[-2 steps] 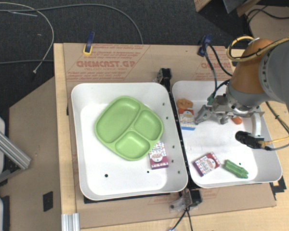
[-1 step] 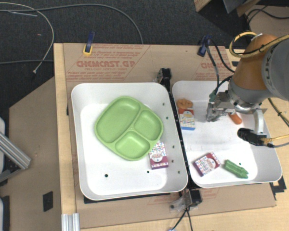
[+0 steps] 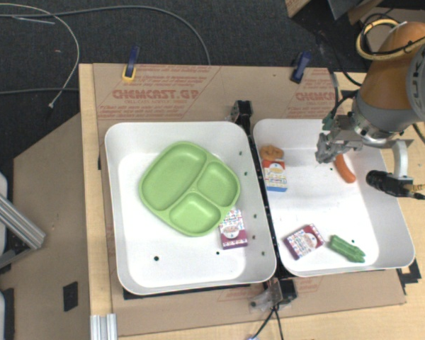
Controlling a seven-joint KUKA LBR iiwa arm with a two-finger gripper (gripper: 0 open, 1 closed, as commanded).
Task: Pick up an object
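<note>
Now pincer [image 3: 333,151] low over right bin [image 3: 354,211]; whether it is open or closed cannot be told.
Green divided plate [image 3: 190,188] is seen well apart in the other bin, small carton [image 3: 275,175] near, orange piece [image 3: 346,170] just beside. Pincer should be centred over orange piece before closing. "CHEMCAST" is read on board [image 3: 156,94].

Light: you had bright, even overhead lighting.
Shadows: soft and short under the green plate [image 3: 190,188].
Glare: the white bins [image 3: 127,211] looked nearly washed out.
Focus: you saw slight overall softness.
</note>
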